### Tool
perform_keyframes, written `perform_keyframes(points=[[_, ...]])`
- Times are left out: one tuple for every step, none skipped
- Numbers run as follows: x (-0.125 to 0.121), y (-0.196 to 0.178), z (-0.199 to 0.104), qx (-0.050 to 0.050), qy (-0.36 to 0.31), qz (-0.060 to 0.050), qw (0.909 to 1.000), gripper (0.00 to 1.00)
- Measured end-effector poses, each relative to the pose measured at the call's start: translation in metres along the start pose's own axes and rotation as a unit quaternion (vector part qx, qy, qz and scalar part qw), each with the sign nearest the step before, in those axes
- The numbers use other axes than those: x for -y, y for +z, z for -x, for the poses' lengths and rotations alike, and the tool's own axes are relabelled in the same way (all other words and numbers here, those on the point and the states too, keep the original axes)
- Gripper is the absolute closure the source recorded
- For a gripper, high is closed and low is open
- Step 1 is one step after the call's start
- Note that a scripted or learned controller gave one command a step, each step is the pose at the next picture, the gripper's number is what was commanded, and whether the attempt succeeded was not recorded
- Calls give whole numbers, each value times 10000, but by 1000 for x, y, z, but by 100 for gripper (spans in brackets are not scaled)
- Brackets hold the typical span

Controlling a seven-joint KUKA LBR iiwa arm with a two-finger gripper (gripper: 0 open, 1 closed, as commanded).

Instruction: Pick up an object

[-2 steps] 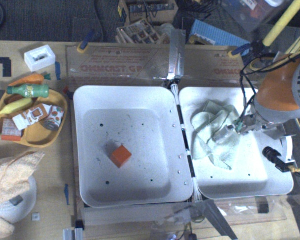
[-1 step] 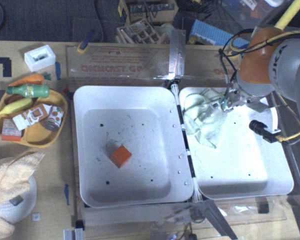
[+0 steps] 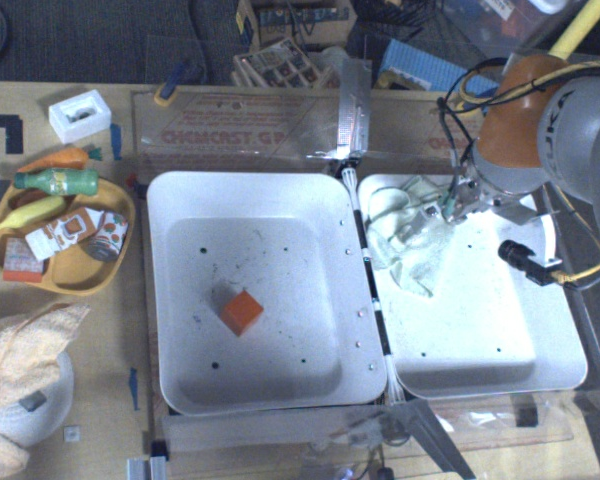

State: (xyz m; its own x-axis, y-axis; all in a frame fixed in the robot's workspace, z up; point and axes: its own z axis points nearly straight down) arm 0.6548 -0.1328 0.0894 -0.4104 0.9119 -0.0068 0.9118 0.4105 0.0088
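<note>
On the far left a yellow bowl (image 3: 92, 280) sits on the bench. It holds a green bottle (image 3: 60, 181), a yellow banana (image 3: 25, 211) and some small packs. A little white box (image 3: 80, 115) sits behind the bowl, and a pale orange cloth (image 3: 25, 358) lies in front of it. Next comes the left bin (image 3: 180, 208). One orange block (image 3: 243, 312) lies in it, near the middle and a bit to the front, with nothing touching it. The right bin (image 3: 500, 358) sits right beside the left one. A crumpled clear plastic thing (image 3: 415, 260) lies in its back left part, close to the wall that the two bins share. The gripper (image 3: 448, 208) is low over the back of this bin, right at the top edge of the clear plastic thing. I cannot tell if the gripper is spread apart or closed up, or if it has hold of anything. The grey arm (image 3: 575, 138) with its orange band reaches in from the right.
</note>
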Motion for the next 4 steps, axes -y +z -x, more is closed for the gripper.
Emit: perform_keyframes(points=[[20,-26,46,-14,626,-34,9980,0],[30,0,-20,-5,44,1,10000,0],[-17,2,-9,-31,148,-80,9999,0],[5,-48,44,-11,1419,-38,9899,0]])
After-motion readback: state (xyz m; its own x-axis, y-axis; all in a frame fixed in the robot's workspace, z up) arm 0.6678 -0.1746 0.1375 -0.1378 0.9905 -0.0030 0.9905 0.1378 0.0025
